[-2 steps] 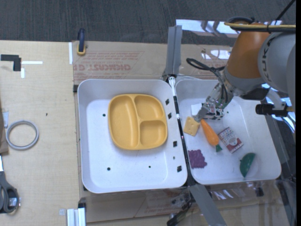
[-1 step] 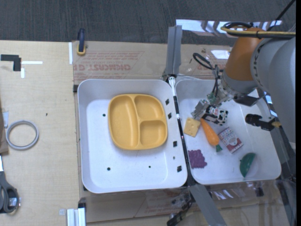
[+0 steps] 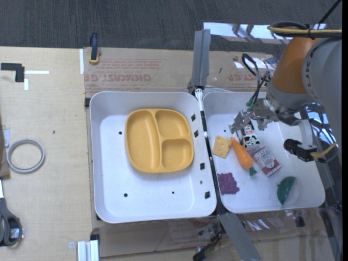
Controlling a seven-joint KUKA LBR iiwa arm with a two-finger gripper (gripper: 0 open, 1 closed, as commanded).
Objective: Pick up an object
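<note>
My gripper [image 3: 246,125] hangs low in the right bin [image 3: 218,109], at its middle back. Just below it lies a small black-and-white object [image 3: 250,141], partly covered by the gripper. An orange carrot [image 3: 242,154] lies slantwise beside that object. A yellow cheese slice [image 3: 221,147] rests to the carrot's left. A red-and-white carton [image 3: 266,161] lies to the carrot's right. Purple grapes [image 3: 228,183] sit near the bin's front left, and a green item [image 3: 285,190] near its front right.
The left bin [image 3: 109,200] holds a yellow divided plate [image 3: 159,140]. On the bench at far left lie a grey tape ring [image 3: 24,155] and scissors [image 3: 8,228]. The arm's orange band [image 3: 291,64] looms over the right bin's back right corner.
</note>
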